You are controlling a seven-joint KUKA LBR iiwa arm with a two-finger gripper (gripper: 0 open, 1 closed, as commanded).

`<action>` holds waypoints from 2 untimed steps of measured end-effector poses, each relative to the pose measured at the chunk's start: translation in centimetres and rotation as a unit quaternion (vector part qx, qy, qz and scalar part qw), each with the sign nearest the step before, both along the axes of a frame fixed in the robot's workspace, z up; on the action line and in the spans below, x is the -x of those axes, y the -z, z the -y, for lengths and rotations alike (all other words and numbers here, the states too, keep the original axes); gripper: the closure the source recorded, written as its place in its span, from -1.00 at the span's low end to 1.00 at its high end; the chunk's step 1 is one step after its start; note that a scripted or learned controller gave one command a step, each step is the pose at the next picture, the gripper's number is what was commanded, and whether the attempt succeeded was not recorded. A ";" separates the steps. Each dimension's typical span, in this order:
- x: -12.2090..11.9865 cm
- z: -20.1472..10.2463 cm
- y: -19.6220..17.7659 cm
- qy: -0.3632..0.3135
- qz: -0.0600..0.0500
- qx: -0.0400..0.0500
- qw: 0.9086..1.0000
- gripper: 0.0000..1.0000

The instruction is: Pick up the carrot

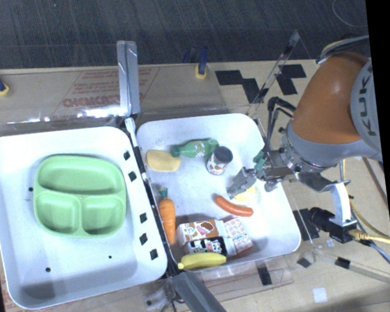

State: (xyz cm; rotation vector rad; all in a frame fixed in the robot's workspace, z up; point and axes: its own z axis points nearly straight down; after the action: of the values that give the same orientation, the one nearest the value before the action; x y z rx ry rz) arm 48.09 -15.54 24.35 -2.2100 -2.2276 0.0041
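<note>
The carrot (168, 218) is orange with a small green top. It lies in the right bin (278, 240), close to the left wall, and nothing is touching it. It stretches up and down in the camera view — green top toward the far side, thin tip toward the near side, right by a printed carton (214, 235). A yellow banana (202, 261) sits just below that carton. A red sausage (233, 205) lies in the middle of the bin. The pincer (242, 181) hangs over the right part of the bin, above something pale yellow, well apart from the carrot. I cannot tell whether it is spread or pressed together. The left bin (5, 208) holds a green tray (80, 195).
</note>
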 end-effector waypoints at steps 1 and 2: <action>-1.4 -5.3 12.6 -0.110 0.008 0.002 0.994 -1.00; -0.9 -4.4 13.7 -0.295 0.021 0.004 0.955 -1.00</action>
State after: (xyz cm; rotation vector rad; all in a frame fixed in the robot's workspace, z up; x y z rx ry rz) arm 49.02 -11.16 10.66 -1.4717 -2.8123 -0.0320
